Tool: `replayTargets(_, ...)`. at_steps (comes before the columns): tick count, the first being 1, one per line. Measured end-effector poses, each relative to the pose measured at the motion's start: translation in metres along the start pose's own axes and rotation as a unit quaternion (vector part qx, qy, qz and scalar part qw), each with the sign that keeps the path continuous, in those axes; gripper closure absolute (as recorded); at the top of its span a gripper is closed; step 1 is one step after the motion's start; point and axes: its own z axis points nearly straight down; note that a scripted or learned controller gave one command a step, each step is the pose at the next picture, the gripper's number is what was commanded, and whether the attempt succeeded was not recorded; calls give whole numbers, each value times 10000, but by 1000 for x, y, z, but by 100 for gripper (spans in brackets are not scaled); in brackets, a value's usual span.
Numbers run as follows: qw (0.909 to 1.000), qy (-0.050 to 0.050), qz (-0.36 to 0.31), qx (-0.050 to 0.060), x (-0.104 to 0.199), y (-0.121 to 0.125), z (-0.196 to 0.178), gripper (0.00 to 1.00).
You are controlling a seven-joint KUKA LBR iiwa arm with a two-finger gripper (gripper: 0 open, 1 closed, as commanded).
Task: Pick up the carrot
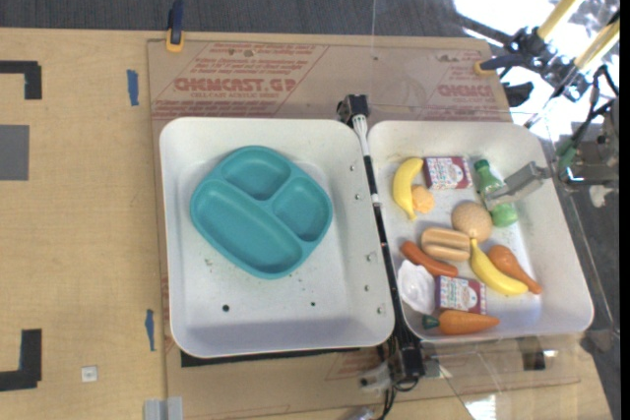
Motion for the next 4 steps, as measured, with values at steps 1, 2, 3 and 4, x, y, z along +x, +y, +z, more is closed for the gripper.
replayTargets(1, 9995, 20, 330, 26, 76, -26, 41, 0)
replayTargets(2, 9960, 17, -898, 31, 66, 15, 149, 0)
replayTargets(3, 9990, -71, -425, -151, 68, 62, 172, 0)
replayTargets(4, 9861, 9, -1663, 6, 14, 31, 183, 0)
